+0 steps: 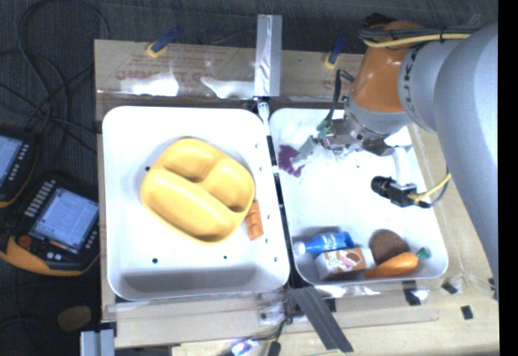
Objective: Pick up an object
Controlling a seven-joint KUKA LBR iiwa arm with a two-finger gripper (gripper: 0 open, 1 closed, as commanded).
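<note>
- Grey arm (461, 95) with orange band (380, 87), entering from the right edge, bent over the upper part of the right bin.
- 2 shallow white bins side by side on the bench: left bin (121, 265), right bin (356, 209).
- Large yellow lumpy object (198, 188), mid left bin, taking up most of the floor there.
- Small orange piece (254, 221) just beside the yellow object's lower right edge, against the left bin's right wall.
- Gripper (301, 158) pointing left and down toward the right bin's upper left corner; jaw gap set narrow, tips just beside the purple object, nothing seen clamped between them.
- Small purple object (289, 158), upper left of right bin, near the dividing wall, lying on the bin floor.
- Along the right bin's lower wall, left to right: bottle with blue cap end (324, 243), labelled pack (344, 260), brown round object (388, 245), orange carrot-like object (392, 265) in front of the brown one.
- Black cable fitting (392, 188) hanging over the right bin's right half.
</note>
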